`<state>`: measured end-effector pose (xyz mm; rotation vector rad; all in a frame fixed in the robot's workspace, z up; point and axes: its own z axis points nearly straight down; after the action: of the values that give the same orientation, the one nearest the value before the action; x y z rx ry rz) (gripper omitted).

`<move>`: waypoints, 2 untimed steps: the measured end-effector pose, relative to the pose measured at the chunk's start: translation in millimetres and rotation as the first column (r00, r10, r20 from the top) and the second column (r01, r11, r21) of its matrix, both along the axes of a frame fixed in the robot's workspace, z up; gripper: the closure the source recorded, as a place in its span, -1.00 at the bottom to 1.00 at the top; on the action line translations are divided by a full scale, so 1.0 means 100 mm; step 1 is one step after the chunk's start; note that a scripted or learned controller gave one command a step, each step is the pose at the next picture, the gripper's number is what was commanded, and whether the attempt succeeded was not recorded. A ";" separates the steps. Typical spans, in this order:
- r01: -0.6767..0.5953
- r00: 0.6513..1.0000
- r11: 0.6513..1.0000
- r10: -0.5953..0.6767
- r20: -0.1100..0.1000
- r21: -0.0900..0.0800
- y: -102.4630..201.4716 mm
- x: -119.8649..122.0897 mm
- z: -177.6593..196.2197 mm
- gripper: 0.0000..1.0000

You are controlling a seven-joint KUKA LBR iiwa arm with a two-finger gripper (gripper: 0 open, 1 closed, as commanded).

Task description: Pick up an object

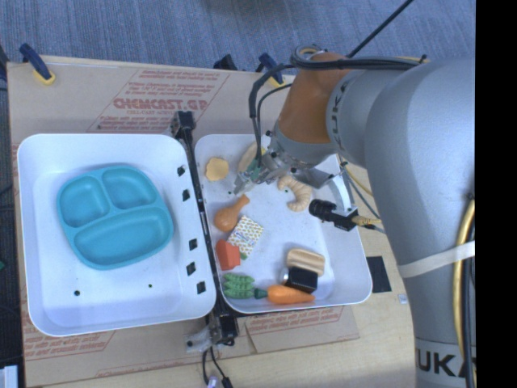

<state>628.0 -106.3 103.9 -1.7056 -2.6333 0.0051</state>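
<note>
1. The big grey arm (404, 160) covers the far right corner of the right bin (355, 277). It also hides part of the pale curly toy (297, 191) under it.
2. The jaws (257, 170) are small and dark against the arm, near the far edge of the right bin. I cannot tell how they are set.
3. The toys sit close together. A round yellow cookie (216, 168) lies at the far left, just beside the jaws. A chicken leg (233, 211) and a checked cracker (246, 235) lie in the middle.
4. A red piece (228, 255), a green veggie (237, 284), a carrot (289, 295), a black block (302, 279) and a tan bread (305, 259) crowd the near edge.
5. The left bin (40, 297) holds a blue plate (115, 214), with bare floor around it.
</note>
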 end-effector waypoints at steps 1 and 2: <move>0.000 1.000 1.000 0.000 0.000 0.000 0.00 0.00 0.00 -1.00; 0.047 0.999 0.999 -0.047 -0.001 0.001 0.04 -0.19 -0.13 -1.00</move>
<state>608.5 -102.3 91.1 -1.7661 -2.5918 0.0041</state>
